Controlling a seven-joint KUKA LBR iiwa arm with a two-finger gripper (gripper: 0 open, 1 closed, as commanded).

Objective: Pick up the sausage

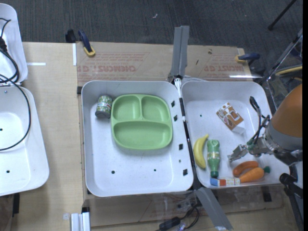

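Now hovering, the gripper (239,152), seemingly open and empty, should be descending squarely toward five o'clock, straddling the sausage (245,167).

Green plate (142,121), yellow banana (199,151), orange sausage (245,167).

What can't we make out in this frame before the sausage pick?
- Gripper: small and blurred in the camera view, so open or shut is unreadable.
- Sausage: its right part blends into the carrot beside it; whether they touch is unclear.
- Arm: cut off by the right edge.
- Small box and can: labels too small to read.
- Flat packet at the right bin's front wall: print illegible.
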